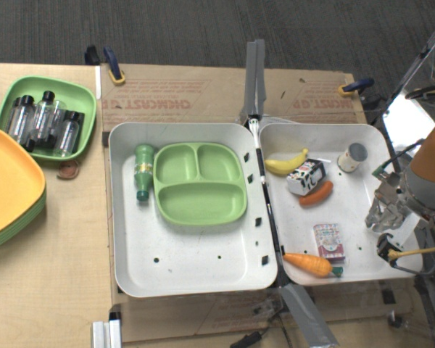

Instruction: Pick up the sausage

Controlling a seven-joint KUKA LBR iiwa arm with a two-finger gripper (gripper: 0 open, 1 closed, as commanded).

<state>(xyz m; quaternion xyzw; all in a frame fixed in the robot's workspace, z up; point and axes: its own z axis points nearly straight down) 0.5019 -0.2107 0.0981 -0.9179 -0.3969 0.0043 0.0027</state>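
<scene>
The sausage (315, 193) is a short reddish-orange piece lying in the right bin (362, 256), just below a small black-and-white carton (306, 176). My gripper (383, 216) hangs at the right bin's right edge, well to the right of the sausage and apart from it. Nothing shows between its fingers, and the view is too coarse to tell how they stand.
In the right bin also lie a banana (286, 162), a carrot (309, 264), a pink packet (328, 241) and a grey-capped cup (353, 156). The left bin (130, 256) holds a green divided plate (200, 183) and a green bottle (143, 170). Trays stand at far left.
</scene>
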